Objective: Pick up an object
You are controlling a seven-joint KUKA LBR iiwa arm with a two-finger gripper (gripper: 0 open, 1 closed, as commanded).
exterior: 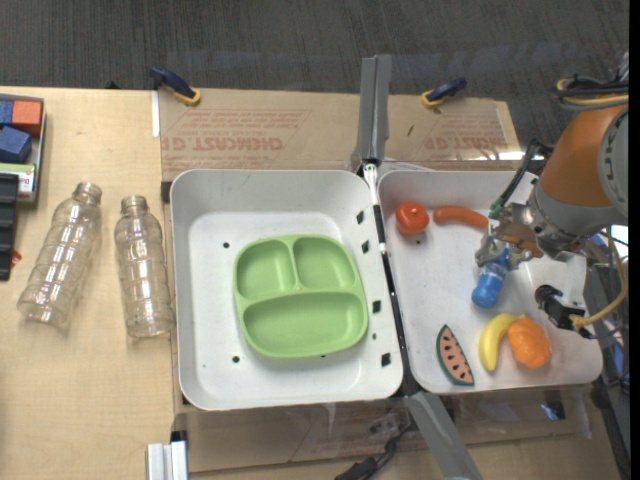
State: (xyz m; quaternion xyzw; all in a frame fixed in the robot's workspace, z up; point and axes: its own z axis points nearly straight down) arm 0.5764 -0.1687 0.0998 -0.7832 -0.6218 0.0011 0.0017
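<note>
The right bin holds a red tomato, an orange-red pepper, a blue bottle-shaped toy, a yellow banana, an orange fruit and a watermelon slice. My gripper reaches in from the right, low in this bin. It is right at the upper end of the blue toy and just right of the pepper's tip. The wrist hides the spot where gripper and toy meet.
A green divided plate lies in the left bin. Two clear plastic bottles lie on the bench to its left. Coloured blocks sit at the far left edge. Cables hang beside the arm.
</note>
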